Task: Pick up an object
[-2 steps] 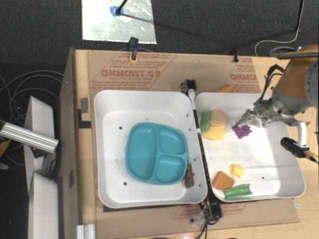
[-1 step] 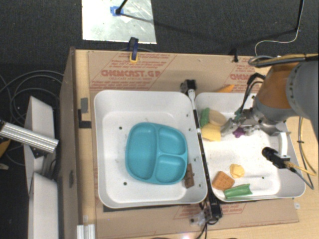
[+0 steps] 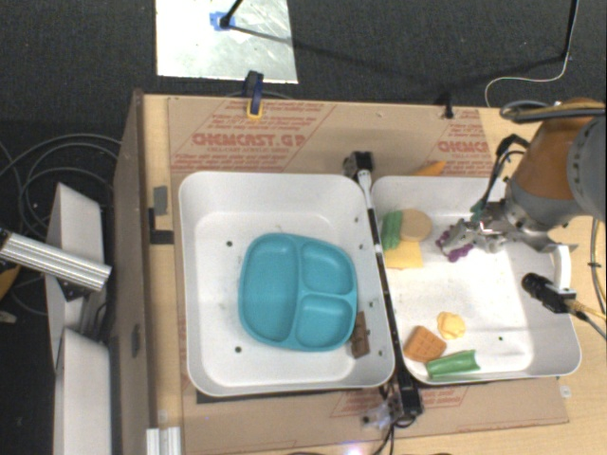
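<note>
Your arm (image 3: pixel 560 164) reaches in from the right, wrist bent low, its gripper (image 3: pixel 471 236) pointing left and downward.
</note>
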`<state>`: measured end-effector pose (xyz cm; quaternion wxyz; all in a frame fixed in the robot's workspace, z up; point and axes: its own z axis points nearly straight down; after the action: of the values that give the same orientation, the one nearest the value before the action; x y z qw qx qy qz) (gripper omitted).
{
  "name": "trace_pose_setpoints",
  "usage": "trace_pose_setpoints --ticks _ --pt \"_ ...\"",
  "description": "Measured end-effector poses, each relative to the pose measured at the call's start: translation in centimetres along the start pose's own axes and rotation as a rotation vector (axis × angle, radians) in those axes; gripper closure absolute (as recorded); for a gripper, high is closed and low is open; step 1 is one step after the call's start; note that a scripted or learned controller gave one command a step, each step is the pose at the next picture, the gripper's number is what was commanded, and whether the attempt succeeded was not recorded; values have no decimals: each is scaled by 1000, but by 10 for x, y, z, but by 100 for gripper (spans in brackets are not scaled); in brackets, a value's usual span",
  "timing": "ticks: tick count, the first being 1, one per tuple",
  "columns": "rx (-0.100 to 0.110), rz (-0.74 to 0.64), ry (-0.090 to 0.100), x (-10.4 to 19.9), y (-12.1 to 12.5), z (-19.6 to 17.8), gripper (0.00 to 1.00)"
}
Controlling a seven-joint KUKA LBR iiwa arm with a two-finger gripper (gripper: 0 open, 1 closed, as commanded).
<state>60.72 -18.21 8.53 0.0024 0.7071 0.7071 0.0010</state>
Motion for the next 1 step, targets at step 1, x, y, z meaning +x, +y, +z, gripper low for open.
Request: trace_pose_setpoints --ticks 1 --pt "-2 -2 0 2 1 -11 100"
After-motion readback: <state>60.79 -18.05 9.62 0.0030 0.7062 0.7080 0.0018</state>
